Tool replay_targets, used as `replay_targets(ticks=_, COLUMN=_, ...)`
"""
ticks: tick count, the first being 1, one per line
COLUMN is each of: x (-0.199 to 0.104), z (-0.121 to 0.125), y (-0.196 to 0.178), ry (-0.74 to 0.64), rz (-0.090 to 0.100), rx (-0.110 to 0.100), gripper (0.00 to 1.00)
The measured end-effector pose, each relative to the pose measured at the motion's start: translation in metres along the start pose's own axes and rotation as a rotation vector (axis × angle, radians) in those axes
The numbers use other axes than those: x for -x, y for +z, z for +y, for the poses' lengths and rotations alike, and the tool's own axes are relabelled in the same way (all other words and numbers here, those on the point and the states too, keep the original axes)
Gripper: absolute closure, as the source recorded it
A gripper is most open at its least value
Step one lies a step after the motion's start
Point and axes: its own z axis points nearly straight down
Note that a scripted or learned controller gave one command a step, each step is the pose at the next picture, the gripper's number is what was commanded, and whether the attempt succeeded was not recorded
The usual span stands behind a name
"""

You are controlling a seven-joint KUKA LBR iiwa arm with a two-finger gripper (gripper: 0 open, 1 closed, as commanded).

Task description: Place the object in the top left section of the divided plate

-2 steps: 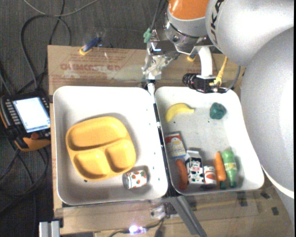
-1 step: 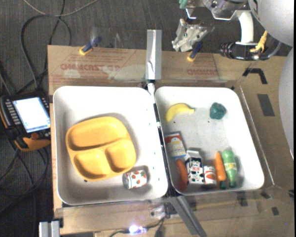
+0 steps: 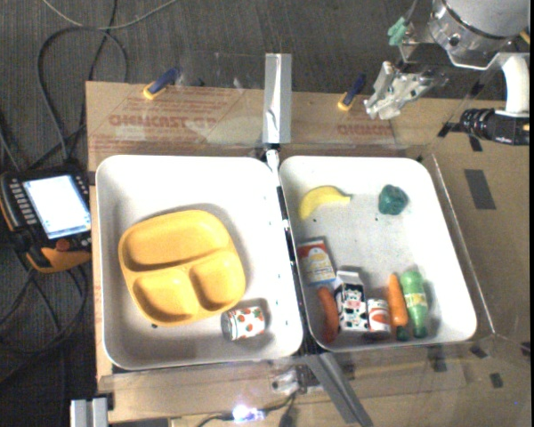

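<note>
Below the gripper (image 3: 393,92), the banana (image 3: 323,200)

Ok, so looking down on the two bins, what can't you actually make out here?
- Grey two-finger gripper: too blurred to show the state of its tips or anything held.
- Small cow-patterned carton: print too small to read.
- Red-spotted white can: lying down, label illegible.
- Yellow divided plate: underside hidden against the left white bin.

1 fixed overhead camera, slanted down over both bins (image 3: 107,238)
</note>
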Motion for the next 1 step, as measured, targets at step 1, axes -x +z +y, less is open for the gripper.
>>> replay_targets(ticks=1, x=0.0367, z=-0.1065, y=0.0001, ry=-0.14, rz=0.0, rx=0.001, gripper=1.0)
